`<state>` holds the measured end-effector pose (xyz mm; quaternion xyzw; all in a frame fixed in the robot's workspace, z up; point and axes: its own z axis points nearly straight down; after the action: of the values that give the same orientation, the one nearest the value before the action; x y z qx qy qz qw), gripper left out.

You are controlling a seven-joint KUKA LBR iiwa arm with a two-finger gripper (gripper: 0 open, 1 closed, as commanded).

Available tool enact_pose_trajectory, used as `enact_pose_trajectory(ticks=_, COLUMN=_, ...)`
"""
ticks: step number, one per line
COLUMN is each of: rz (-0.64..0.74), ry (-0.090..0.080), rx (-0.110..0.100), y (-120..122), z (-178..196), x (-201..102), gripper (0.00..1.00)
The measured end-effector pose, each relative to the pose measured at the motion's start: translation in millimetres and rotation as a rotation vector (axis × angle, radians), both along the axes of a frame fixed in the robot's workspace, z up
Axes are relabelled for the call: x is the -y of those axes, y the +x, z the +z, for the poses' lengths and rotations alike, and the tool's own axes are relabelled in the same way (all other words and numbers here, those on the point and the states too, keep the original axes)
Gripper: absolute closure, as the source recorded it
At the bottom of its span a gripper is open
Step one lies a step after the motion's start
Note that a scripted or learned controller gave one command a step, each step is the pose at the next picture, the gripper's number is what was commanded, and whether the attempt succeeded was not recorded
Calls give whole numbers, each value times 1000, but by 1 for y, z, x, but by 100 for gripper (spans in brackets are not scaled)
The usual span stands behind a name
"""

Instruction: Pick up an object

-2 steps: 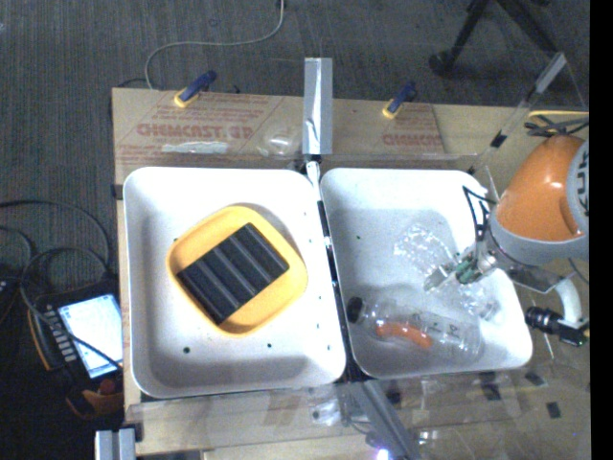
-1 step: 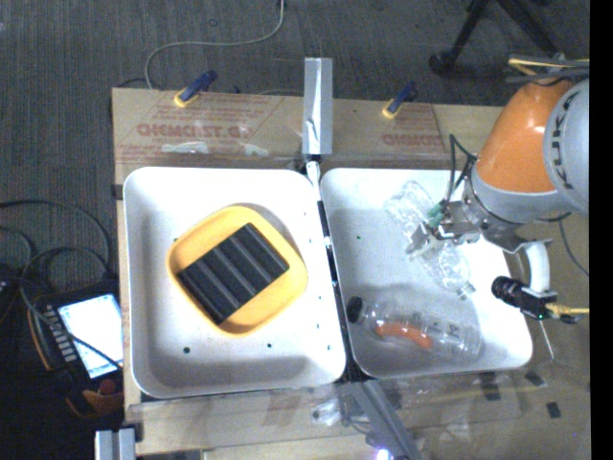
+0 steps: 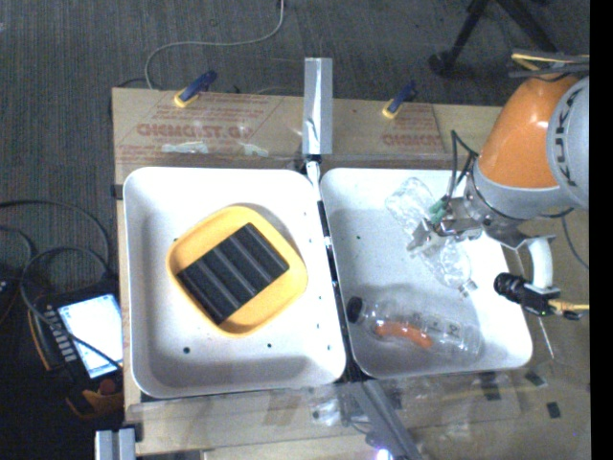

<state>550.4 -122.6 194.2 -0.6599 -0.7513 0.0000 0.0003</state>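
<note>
My gripper (image 3: 433, 228) hangs low over the upper right part of the right bin (image 3: 369, 218), reaching in from the right under the orange-banded arm (image 3: 522, 147). A crumpled clear plastic piece (image 3: 410, 199) lies just up and left of it, and another clear piece (image 3: 456, 266) sits just below it. Whether either touches the gripper I cannot tell. A clear plastic bottle (image 3: 421, 326) with a black cap and something orange inside lies along the bin's front. In the left bin (image 3: 153, 199) rests a yellow dish-like object with a black ribbed insert (image 3: 237, 268).
The two bins meet at a central ridge (image 3: 326, 257). Blue clamps (image 3: 194, 87) hold cardboard behind the bins. A black-and-orange connector (image 3: 522, 290) juts from the arm over the right bin's right rim. A handheld device (image 3: 81, 333) lies on the floor at left.
</note>
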Motion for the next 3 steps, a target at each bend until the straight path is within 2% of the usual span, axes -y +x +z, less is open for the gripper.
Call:
enact_pose_trajectory(ticks=1, rz=0, ry=0, rx=0, y=0, z=0, x=0, gripper=0)
enact_pose_trajectory(ticks=2, rz=35, ry=-2, rx=0, y=8, z=-86, x=41, gripper=0)
enact_pose_trajectory(ticks=3, rz=57, ry=-7, rx=17, y=32, z=-100, x=55, gripper=0)
